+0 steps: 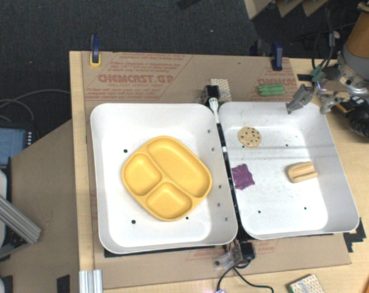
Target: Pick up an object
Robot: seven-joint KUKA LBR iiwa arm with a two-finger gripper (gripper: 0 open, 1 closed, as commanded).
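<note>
**Gripper open above the right bin's far corner, holding nothing**

Gripper (313,97) sits at the upper right of my overhead view, its two grey fingers spread apart with nothing between them. One finger (299,99) points down and left over the far rim of the right bin (337,209); the other reaches toward that bin's far right corner. Behind it I see the arm (360,54) coming in from the right edge, grey at the wrist with an orange band above.

Just beyond the left finger, outside the bin on the brown bench board (142,75), lies a small green object (270,90). Inside the right bin I count three things, all apart from the gripper and from each other: a round chocolate-chip cookie (250,137) near the far left part of the bin, a tan cylinder-shaped block (301,172) lying on its side toward the middle right, and a crumpled purple piece (242,176) close to the bin's left wall.

The left bin (105,163) touches the right one along a shared middle edge. It holds a yellow divided plate (166,177) with three compartments — one large, two smaller — resting flat near the bin's centre, turned at an angle.

Two blue clamps (96,49) pin the board's far edge. A black clip (211,93) sits where the two bins meet at the far side.
</note>
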